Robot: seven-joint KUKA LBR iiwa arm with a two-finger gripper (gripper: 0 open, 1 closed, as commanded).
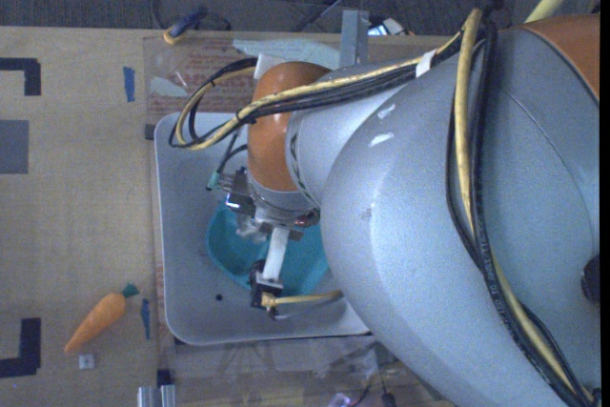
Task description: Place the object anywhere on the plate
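A teal plate (227,248) lies in the white bin (186,300), mostly covered by the arm. My gripper (250,222) hangs right over the plate's upper part, below the orange band of the wrist. I can make out nothing held under it. An orange toy carrot (96,320) with a green top lies on the wooden bench to the left of the bin, outside it and far from the gripper.
The big grey arm body fills the right half of the view and hides the rest of the bench there. Black markings (21,76) and blue tape strips (129,83) sit on the bench left of the bin. A small dark speck (218,298) lies on the bin floor.
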